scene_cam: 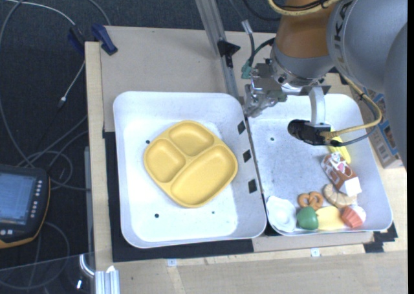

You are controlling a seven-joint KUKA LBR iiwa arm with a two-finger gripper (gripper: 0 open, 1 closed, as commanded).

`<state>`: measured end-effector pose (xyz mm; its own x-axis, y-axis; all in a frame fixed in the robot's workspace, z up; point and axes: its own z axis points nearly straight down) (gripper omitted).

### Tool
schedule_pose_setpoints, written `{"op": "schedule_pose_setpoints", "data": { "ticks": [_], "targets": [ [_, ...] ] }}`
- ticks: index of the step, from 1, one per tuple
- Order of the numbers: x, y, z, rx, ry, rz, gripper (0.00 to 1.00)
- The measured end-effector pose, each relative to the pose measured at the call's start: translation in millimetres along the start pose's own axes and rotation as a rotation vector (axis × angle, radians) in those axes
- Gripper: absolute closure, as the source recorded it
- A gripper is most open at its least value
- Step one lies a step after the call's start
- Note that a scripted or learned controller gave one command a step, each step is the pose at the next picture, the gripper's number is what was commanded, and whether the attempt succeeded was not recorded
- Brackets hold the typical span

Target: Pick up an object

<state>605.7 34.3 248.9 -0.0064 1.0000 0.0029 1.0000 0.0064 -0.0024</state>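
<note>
Small toy foods lie piled in the right bin's near right corner: a green piece (308,219), a brown pretzel (309,200), a white round piece (281,211), a pale yellow piece (330,218), a red-orange piece (354,217), a white cube (351,186), a brown packet (337,169) and a yellow piece (337,152). My gripper (257,100) hangs over the far left corner of the right bin (284,157), well away from the pile. Nothing is seen held in it.
The left bin (132,157) holds a yellow divided plate (190,162). A slanted metal post (213,21) rises behind the bins. A black part with a yellow cable (309,132) hangs from the wrist over the right bin. Cables lie on the floor at left.
</note>
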Motion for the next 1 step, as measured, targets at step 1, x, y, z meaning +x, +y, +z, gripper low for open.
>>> {"op": "schedule_pose_setpoints", "data": {
  "ticks": [1],
  "targets": [
    [49.5,-10.9,15.6,0.003,0.0,0.0,1.0]
  ]
}}
